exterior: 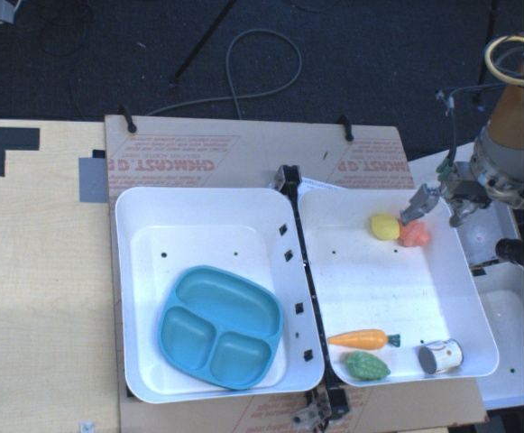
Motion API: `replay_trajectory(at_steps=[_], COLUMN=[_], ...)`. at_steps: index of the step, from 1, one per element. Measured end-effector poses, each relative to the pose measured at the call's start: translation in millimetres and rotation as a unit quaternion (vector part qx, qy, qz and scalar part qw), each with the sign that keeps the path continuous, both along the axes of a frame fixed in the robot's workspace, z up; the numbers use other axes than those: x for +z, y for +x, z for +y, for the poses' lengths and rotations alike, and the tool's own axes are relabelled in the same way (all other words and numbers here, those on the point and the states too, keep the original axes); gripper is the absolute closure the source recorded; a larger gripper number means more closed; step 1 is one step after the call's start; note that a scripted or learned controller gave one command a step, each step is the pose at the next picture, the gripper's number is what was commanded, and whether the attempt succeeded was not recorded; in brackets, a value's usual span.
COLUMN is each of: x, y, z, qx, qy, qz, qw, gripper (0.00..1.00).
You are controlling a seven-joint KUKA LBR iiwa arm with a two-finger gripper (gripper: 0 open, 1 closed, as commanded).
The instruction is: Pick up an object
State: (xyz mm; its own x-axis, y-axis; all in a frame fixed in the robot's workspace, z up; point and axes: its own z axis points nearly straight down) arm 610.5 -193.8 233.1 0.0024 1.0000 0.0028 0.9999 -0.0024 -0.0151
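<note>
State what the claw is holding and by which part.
Nothing is held. The claw hangs open over the right bin's far right corner, beside the pink object and yellow ball.

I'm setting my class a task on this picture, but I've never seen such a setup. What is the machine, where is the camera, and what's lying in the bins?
A single camera above the bench looks down at a slant. The robot arm reaches in from the right; its gripper hovers at the right bin's far edge, holding nothing visible. That bin contains a yellow ball, a pink lump, a toy carrot, a green object and a small can. The left bin holds a blue divided tray.
</note>
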Motion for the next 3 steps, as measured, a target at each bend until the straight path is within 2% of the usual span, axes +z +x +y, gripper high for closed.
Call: replay_trajectory(at_steps=[1,3], x=[9,-118], y=[2,5], z=[0,2], qx=[0.001,0.002], qy=[-0.0015,-0.0005], qz=[-0.007,-0.004], qw=[1.0,1.0], gripper=[0.0,0.0])
